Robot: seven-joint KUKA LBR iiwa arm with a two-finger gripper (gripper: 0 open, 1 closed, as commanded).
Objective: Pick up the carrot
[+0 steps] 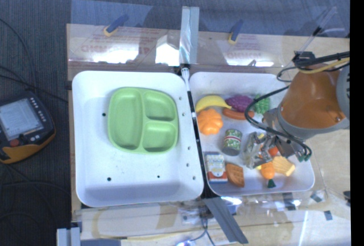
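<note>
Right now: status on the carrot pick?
Gripper low in right bin. Carrot just below it, not lifted. Yellow block and can close by.

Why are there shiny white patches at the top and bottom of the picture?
In the camera view, light glares off the clear plastic sheets behind the bins and along the front edge, washing those spots out; the green plate and the carrot are evenly lit, with only soft shadows, though small toys look slightly blurry.
</note>
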